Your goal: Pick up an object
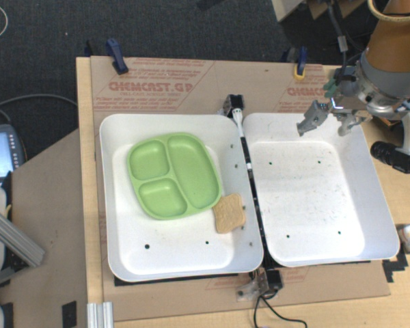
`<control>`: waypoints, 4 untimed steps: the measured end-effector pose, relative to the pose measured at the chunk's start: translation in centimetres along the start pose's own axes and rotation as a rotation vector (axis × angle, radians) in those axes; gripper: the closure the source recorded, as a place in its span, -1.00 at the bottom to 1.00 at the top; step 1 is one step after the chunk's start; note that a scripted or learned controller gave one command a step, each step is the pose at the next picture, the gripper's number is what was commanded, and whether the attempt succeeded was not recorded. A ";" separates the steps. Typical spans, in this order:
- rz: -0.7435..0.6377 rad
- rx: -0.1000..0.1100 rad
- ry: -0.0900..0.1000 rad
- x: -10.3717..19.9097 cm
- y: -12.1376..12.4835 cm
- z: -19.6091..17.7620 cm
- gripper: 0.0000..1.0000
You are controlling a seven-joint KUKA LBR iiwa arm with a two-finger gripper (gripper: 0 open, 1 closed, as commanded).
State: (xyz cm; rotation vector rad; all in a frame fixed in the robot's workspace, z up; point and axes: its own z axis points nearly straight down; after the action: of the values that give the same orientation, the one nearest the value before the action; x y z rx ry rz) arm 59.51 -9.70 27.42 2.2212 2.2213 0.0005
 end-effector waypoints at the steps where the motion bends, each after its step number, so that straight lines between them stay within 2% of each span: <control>1: -0.001 -0.022 -0.006 -2.4 0.2 -22.4 -1.00; 2: 0.006 -0.008 -0.004 -6.5 -5.3 -26.5 -1.00; 3: 0.000 -0.009 -0.005 -6.2 -5.0 -27.3 1.00; 4: -0.001 0.005 0.002 -3.1 -10.2 -23.7 1.00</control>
State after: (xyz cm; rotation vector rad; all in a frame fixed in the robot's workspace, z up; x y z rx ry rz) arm 49.29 -12.84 51.08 2.2229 2.2261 -0.0024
